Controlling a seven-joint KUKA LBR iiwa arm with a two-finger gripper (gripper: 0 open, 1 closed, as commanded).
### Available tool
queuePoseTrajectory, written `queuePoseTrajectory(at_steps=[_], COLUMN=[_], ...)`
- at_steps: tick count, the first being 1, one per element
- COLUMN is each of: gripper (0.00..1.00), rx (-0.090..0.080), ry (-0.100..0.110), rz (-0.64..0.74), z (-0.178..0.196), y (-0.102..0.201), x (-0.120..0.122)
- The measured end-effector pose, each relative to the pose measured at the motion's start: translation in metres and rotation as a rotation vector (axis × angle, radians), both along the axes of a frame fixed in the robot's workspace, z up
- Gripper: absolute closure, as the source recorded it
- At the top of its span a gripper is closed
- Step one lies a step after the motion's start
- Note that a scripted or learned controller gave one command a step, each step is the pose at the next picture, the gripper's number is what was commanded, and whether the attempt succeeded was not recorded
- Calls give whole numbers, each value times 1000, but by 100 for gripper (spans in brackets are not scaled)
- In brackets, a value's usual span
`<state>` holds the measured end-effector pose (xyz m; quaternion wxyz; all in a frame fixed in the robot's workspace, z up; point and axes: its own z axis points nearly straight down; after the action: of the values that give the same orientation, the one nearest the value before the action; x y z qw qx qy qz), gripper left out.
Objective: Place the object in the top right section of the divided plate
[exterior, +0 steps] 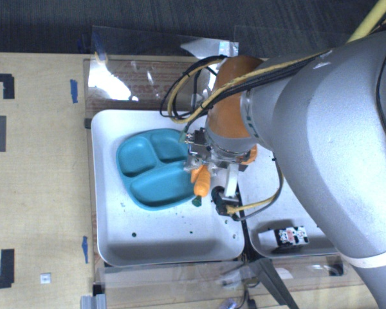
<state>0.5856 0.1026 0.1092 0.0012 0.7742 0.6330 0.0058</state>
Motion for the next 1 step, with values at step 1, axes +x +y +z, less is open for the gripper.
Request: queuePoseTrajectory(at_steps=[1], gripper=[100], rx=[-19], ry=[21], rz=[3], z=[0], y=[43], x=[21])
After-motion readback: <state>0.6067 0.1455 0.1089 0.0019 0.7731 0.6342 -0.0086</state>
